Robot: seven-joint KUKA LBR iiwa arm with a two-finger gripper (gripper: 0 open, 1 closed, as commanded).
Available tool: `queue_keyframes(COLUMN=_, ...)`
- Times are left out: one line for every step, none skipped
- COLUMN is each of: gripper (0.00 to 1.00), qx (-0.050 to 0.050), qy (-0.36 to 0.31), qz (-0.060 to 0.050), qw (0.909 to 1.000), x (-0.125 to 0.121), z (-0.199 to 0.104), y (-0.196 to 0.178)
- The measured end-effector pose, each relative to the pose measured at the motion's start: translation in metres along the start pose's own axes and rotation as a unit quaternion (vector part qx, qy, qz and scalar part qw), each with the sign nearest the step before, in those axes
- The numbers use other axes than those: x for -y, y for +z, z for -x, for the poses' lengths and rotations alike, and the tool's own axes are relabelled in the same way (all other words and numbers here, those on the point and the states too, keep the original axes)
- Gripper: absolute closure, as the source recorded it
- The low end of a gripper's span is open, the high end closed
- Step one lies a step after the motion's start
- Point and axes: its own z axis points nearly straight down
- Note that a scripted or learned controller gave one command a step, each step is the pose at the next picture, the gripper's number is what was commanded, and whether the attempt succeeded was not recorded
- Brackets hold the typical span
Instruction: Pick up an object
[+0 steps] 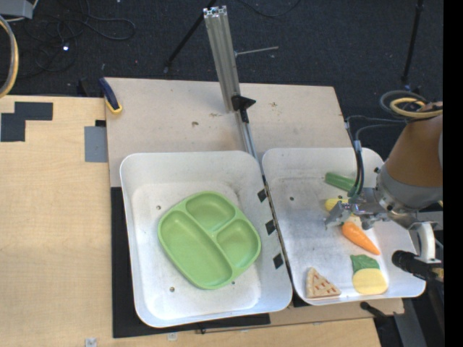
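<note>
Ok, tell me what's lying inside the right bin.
In the right bin: a carrot, a waffle wedge, a yellow-green piece, and a green item. The pincer covers part of a small yellow thing.

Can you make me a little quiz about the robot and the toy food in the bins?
1. True or false: the green divided plate lies in the left bin.
2. Which toy lies closest to the gripper? A carrot, B waffle wedge, C green and yellow piece.
3. Fill in: the carrot lies in the ____ bin.

Key: 1 true. 2 A. 3 right.
</note>
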Motion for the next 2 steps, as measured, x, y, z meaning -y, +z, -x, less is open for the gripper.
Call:
queue_keyframes(gripper=0.00, qx=0.007, qy=0.001, qz=0.014, qw=0.9999, x=-0.0058, z=0.0104, y=0.0373)
queue_keyframes(gripper=1.00, qx=0.007, qy=0.004, qz=0.011, qw=0.9999, x=-0.0041, z=0.0124, y=0.0293)
